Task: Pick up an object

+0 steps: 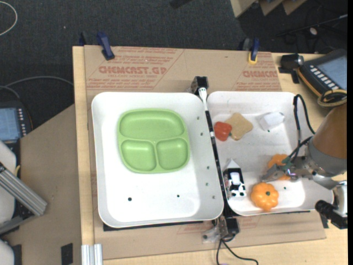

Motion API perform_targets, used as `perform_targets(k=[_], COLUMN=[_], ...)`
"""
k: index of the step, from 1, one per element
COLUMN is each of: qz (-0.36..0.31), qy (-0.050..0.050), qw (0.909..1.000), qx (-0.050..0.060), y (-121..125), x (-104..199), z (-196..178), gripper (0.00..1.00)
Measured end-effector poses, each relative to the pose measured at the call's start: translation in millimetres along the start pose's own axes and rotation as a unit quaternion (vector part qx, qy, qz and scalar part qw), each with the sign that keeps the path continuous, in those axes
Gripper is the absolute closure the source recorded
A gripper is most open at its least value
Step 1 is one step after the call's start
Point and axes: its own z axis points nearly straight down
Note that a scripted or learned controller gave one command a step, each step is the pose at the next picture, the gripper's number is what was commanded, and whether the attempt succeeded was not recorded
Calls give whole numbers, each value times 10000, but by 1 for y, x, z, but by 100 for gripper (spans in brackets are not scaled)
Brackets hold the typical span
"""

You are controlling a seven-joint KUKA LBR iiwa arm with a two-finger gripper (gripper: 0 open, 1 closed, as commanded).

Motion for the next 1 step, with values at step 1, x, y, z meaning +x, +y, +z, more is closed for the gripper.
perform_targets(k=[1], qz=[-1], qy=[-37], qw=[10000], qx=[-56], y=[4], x=[-3], z=[-13], gripper=[100])
